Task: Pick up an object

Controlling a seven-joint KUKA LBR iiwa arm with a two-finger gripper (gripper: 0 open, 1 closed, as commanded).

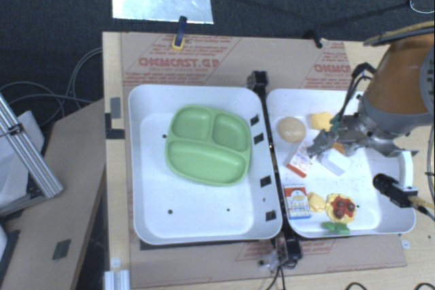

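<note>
Hovering low over the right bin (pixel 394 217) at center-right of the frame, the claw (pixel 319 146) looks lined up on the small red-and-white packet (pixel 298 164) just below it, though I can't tell how open it is.

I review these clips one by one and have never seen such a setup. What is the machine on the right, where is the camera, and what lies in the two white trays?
One camera looks down at a slant on a bench. The grey arm with an orange band reaches in from the right; its tool is low over the right bin. Whether it holds anything cannot be told. That bin contains a beige round object, a yellow piece, a small red-and-white packet, a little carton, a white block and a toy pizza slice. The left bin holds a green divided plate.
</note>
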